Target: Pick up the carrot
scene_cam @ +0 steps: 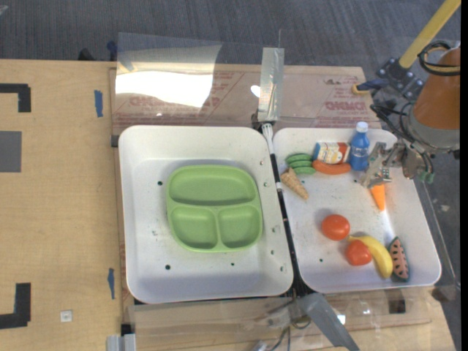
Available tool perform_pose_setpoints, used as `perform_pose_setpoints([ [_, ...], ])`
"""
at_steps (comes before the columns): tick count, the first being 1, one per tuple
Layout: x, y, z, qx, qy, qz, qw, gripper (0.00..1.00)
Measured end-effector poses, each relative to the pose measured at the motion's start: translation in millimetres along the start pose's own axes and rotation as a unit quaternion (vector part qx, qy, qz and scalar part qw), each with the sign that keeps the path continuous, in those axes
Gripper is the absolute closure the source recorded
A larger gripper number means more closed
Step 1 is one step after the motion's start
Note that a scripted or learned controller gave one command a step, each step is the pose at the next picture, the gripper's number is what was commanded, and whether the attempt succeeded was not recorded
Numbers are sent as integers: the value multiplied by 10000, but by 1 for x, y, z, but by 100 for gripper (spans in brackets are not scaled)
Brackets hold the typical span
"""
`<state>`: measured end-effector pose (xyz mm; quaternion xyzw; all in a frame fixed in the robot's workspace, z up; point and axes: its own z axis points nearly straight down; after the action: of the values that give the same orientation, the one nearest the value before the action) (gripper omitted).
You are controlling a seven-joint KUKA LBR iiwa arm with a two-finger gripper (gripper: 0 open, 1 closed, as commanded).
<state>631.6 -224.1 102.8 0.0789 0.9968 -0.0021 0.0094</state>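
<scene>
Gripper (382,172) hangs at the back of the right bin (431,265), right over the small orange carrot (378,196), whose top is at the fingertips; I cannot tell if it is gripped. A blue bottle (359,146) stands close beside. Two tomatoes (336,227), a banana (379,254) and a cone (295,184) lie nearby. The left bin (139,196) holds a green tray (213,207). Both bins sit on a brown bench (51,196).

Bright, even overhead light fills the scene — shadows are soft and short. Strong glare whitens the clear panel (168,86) behind the left bin's (139,218) far edge. The picture is slightly soft — small items in the right bin (424,269) lack fine detail.
</scene>
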Motion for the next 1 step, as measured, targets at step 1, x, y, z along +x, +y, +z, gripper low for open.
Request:
perform_pose_setpoints([
  [1,0,0,1,-2,9,-1,10000,0],
])
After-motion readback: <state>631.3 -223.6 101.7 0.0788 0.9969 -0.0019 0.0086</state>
